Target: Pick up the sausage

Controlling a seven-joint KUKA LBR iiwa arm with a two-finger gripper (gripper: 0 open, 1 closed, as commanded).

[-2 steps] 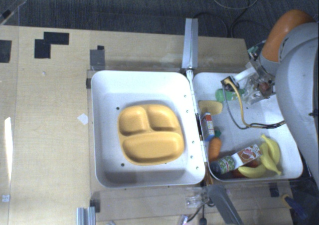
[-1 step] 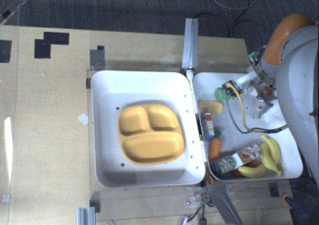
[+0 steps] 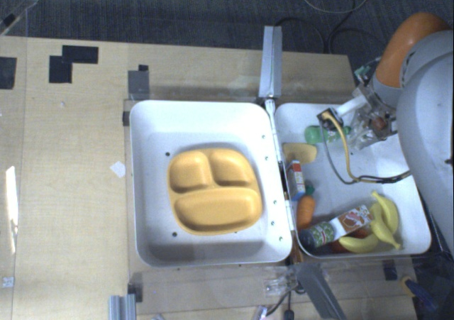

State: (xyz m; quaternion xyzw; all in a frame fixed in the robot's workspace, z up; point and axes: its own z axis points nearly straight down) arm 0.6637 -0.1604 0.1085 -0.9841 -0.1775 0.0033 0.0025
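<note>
Gripper [image 3: 358,123], grip state not discernible, hovered over the right bin's [image 3: 323,191] far end beside a green item [image 3: 314,133]; the likely sausage [image 3: 360,219], a reddish piece, lay unpicked at that bin's near end.

The arm [image 3: 425,98] hides much of the right bin [image 3: 333,251].

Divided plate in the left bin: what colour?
Yellow; the plate shows clearly in the camera view.
</note>
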